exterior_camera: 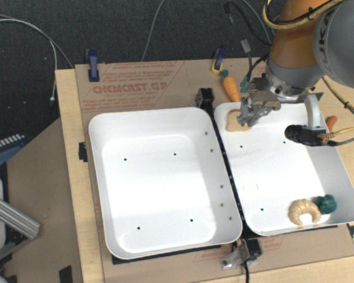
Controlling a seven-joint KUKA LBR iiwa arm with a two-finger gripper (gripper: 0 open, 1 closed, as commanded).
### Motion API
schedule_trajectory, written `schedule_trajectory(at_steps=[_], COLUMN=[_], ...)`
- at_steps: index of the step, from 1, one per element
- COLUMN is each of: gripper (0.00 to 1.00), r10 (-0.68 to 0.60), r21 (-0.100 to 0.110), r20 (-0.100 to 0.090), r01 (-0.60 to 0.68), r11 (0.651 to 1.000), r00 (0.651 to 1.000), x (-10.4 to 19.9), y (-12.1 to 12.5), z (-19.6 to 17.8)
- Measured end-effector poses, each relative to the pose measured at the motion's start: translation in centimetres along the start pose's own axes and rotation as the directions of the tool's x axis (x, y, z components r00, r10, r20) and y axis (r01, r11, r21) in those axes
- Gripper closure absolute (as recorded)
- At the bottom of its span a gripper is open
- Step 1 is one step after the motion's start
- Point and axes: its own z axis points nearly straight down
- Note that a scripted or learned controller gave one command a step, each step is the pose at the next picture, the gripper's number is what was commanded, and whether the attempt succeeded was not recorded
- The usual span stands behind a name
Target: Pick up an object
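Observation:
My gripper (247, 118) hangs low over the far left corner of the right bin (272, 179), right at a small tan object (232, 123) lying in that corner. Its fingers point down and touch or nearly touch that object's right side. A tan croissant (304, 211) and a small dark green object (325, 203) lie together in the near right corner of the same bin. An orange carrot (231, 88) rests on the cardboard just beyond the bin's far edge.
The left bin (159, 182) sits beside the right one. A black cable and connector (302, 134) cross the right bin's far right side. Blue clamps (92, 65) hold the cardboard base at the back.

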Motion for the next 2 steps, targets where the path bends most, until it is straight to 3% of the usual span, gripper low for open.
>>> schedule_trajectory(at_steps=[2], gripper=[1.00], r10=[-0.001], r21=[0.001], r20=[0.000], r01=[0.001], r11=[1.000], r00=[1.000], x=[11.0], y=[-1.5], z=[-0.7])
